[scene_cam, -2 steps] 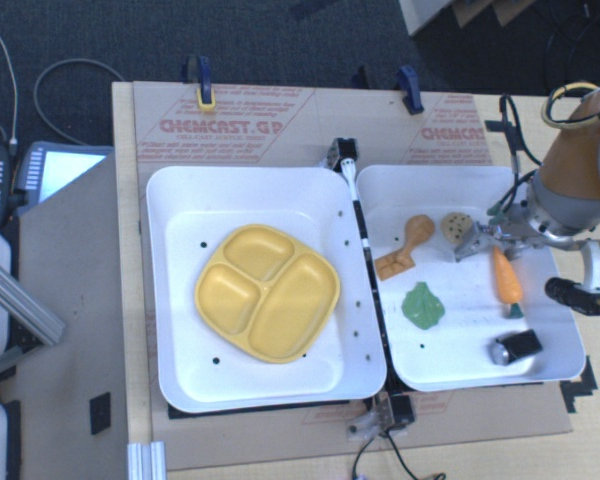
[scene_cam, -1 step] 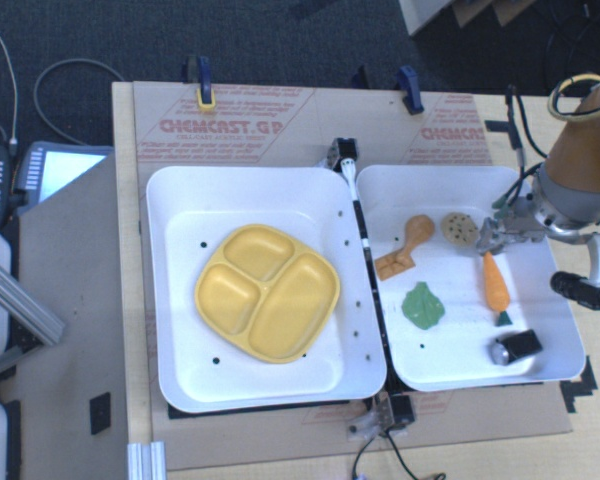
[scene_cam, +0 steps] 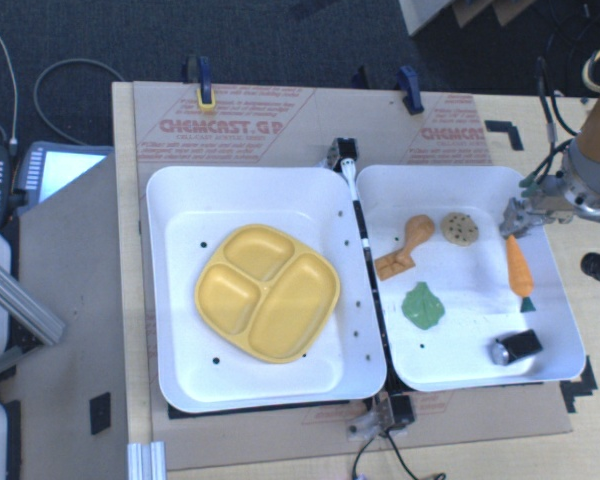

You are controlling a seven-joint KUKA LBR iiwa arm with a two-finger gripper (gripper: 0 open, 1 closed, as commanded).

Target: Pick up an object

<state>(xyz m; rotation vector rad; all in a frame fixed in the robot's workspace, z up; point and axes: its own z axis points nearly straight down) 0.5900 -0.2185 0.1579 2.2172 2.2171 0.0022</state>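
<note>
Nearest the camera in the right bin [scene_cam: 570, 353], a small black-and-silver object [scene_cam: 517, 348] is lying by the front wall. Behind it a green leafy toy [scene_cam: 422, 305] is sitting mid-floor, then a brown drumstick-like piece [scene_cam: 404, 248] and a cookie [scene_cam: 460, 229]. The carrot [scene_cam: 519, 268] is lying along the right wall, its long axis running front to back, orange tip pointing away from the camera toward the gripper [scene_cam: 525, 218], which is hanging just beyond and above that tip. Whether the gripper is open or closed is too small and blurred to tell. The arm is being cut off by the frame edge. In the left bin [scene_cam: 165, 268] a yellow divided plate [scene_cam: 268, 292] is sitting, well apart from the gripper.
</note>
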